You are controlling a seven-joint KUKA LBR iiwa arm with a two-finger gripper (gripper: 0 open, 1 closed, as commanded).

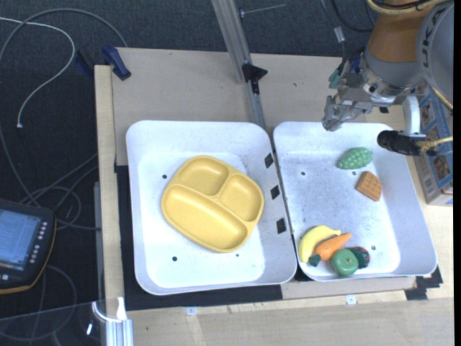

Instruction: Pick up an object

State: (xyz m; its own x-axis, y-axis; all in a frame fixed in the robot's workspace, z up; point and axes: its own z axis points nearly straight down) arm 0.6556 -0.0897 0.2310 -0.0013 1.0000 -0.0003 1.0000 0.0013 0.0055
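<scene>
Camera view puts your gripper (336,119) over the far rim of the right bin (403,215); whether it is open or closed, you cannot tell. Look in that bin for the pickable things: a green bumpy toy (354,158) near the far side, a waffle piece (369,186) just beside it, and at the near edge a banana (315,240), carrot (333,246) and green apple (345,262) clustered together. Your left bin (144,215) carries a yellow divided plate (212,203).

Right bin (403,215) centre open; toys line far and near ends; yellow tray (212,202) crowds left bin (144,193)
</scene>
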